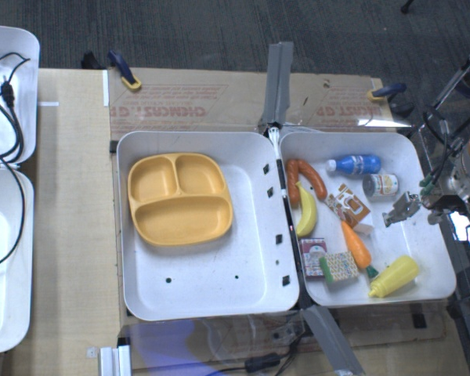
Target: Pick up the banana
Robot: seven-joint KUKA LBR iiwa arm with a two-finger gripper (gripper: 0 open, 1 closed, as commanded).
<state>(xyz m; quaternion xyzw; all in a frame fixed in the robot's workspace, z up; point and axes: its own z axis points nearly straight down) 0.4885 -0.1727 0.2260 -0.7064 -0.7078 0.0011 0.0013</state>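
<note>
Banana (305, 211) lying along left wall of right bin (431, 284) beside sausage (308, 176); gripper (403, 207) hovering over bin's right side, jaws spread, gripping nothing.

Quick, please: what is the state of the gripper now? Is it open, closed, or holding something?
Gripper: over the right bin, holding nothing; open or closed cannot be told. The banana lies apart by the divider.

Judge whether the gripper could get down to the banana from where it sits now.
Probably yes, but tightly. The banana lies uncovered along the right bin's left wall, with the sausage touching it. The gripper is above the bin's right side, with nothing stacked between.
</note>
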